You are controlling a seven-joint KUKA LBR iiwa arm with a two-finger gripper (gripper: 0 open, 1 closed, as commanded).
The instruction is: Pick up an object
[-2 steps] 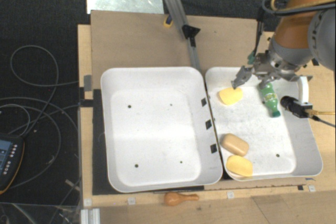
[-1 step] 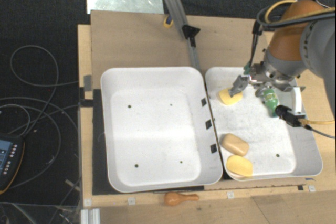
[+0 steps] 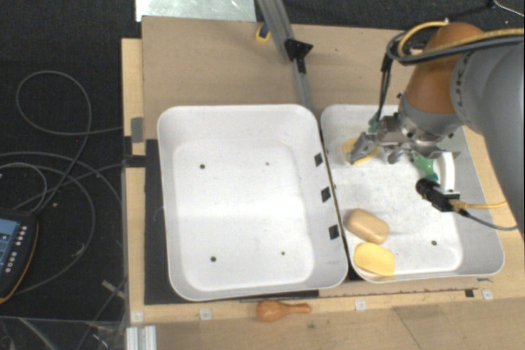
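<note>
Left to right: shallow white left bin (image 3: pixel 176 201); shallow white right bin (image 3: pixel 484 254), where the pincer (image 3: pixel 367 145) is low over a small yellow object (image 3: pixel 354 148), grip state indiscernible—reach stage; next, close and lift.

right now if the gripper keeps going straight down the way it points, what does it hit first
Most likely the small pale yellow object lying at the gripper tip in the right white bin. It looks to be right under or beside the tip, but depth is unclear from this slant; otherwise it meets the bin floor.
</note>
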